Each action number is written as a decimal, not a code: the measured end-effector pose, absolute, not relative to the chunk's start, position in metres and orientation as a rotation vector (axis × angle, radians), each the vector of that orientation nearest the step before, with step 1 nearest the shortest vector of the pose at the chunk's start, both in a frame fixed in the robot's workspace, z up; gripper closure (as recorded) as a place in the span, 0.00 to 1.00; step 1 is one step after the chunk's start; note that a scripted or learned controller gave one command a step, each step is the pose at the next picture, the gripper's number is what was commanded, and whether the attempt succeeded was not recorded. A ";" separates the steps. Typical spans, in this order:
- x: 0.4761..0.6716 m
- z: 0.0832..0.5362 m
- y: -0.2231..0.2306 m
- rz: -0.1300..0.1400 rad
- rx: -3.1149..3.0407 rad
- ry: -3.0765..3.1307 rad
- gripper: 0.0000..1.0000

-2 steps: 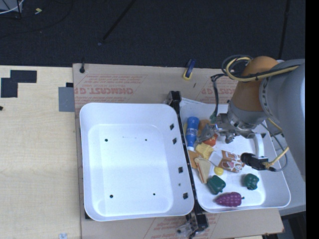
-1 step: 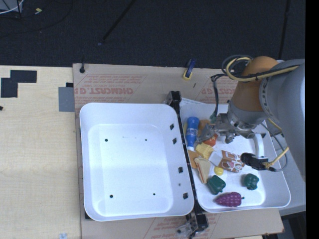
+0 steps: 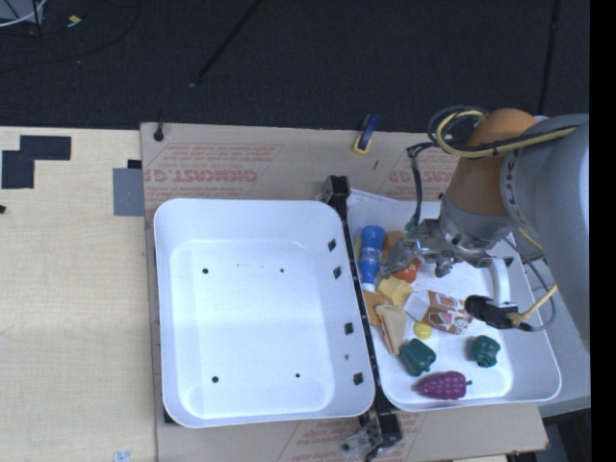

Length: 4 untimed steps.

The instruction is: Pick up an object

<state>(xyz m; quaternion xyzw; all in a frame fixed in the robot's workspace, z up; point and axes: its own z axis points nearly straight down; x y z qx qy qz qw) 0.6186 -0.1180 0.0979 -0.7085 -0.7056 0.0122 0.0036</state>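
Fingers (image 3: 416, 254) state unclear, two white bins (image 3: 192, 229), two green toys (image 3: 417, 356), one purple (image 3: 442, 385).

two white bins are seen on a pale brown board (image 3: 241, 162) printed with red lettering. the left bin (image 3: 183, 393) is marked only by small dark dots. within the right bin (image 3: 539, 378), relative to its white wall, a blue bottle (image 3: 371, 250) is placed at the left, yellow and orange pieces (image 3: 393, 292) below it, two dark green toys (image 3: 417, 356) lower, and a purple cluster (image 3: 441, 385) at the bottom. the arm (image 3: 539, 191) is coloured grey with an orange band (image 3: 486, 166).
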 end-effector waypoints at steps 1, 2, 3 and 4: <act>0.619 0.098 -0.118 0.038 -2.221 -2.211 0.00; 0.619 0.098 -0.118 0.038 -2.221 -2.211 0.00; 0.622 0.106 -0.113 0.013 -2.228 -2.218 1.00; 0.601 0.141 -0.107 0.009 -2.236 -2.216 1.00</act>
